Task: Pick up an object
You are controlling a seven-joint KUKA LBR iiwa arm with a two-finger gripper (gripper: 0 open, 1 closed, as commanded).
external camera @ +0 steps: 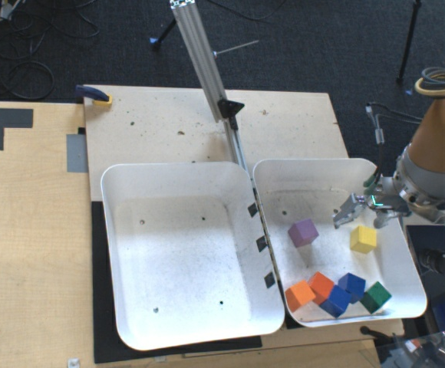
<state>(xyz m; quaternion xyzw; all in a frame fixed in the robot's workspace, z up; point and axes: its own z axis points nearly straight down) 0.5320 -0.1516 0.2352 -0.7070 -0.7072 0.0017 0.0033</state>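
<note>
I am hovering my pincer (358,211) over the right bin (314,171), toward its far right side, and its fingers are spreading open with nothing between them. The nearest candidate is the yellow cube (364,239), which is lying just toward the camera from my fingertips and a touch to the right, close beside them but apart. The purple cube (303,232) is sitting to the left of the pincer, a little farther off, alone on bare bin floor.

Both are cubes, so neither is giving me a long axis to line up with; what I am weighing is room. The yellow one is resting near the bin's right wall (408,255), which I judge may be crowding the outer finger. The purple one is offering open floor on every side.

Nearer the front edge, the orange cubes (311,290), blue cubes (344,293) and green cube (376,297) are huddling together, touching or nearly so, leaving little gap for fingers. The left bin (130,205) is sitting just alongside.
</note>
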